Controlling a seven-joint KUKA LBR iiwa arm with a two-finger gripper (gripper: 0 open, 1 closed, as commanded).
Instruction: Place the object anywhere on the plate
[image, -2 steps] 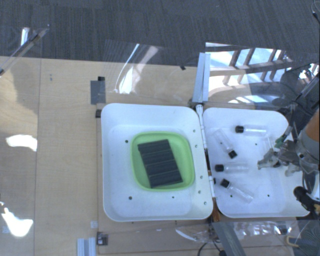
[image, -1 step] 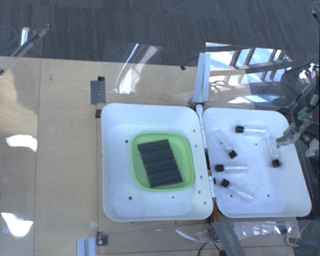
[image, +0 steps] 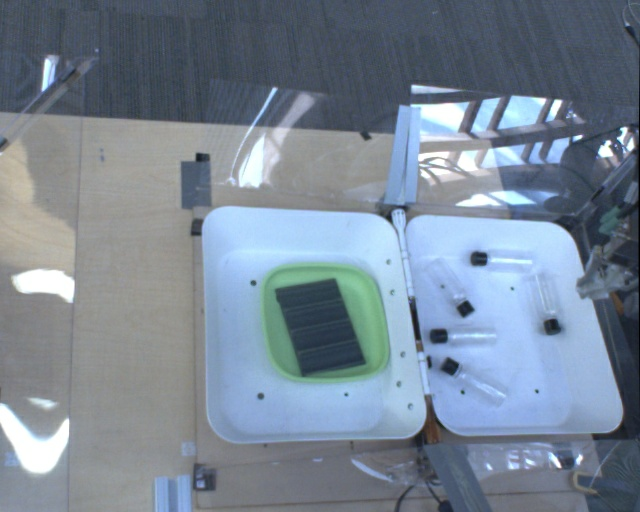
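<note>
A pale wooden bench (image: 120, 300), glazed with window reflections, carries two shallow white bins set edge to edge, so that supply and target sit within one reach of the arm. The left bin (image: 240, 260) holds a green plate (image: 375, 300) near its centre, away from the bin walls, which leaves room for a descent from above. A dark ridged block (image: 319, 326) lies flat on the plate, slightly turned, wholly inside the rim. If this block is the object meant, the placement already looks complete. The right bin (image: 560, 390) holds five clear vials with black caps, lying on their sides and mostly apart: one near the top (image: 495, 260), one slanted below it (image: 452, 288), one upright in the view toward the right wall (image: 547, 298), one level near the left wall (image: 468, 337), and one slanted lowest (image: 478, 381). Scattered so, each can probably be taken singly, though they may roll. If a vial is the object meant, none is yet on the plate. The gripper (image: 598, 278) hangs at the right bin's far rim, near the right-hand vial but touching none. Whether it is parted or closed cannot be told, and nothing is seen in its grasp.
</note>
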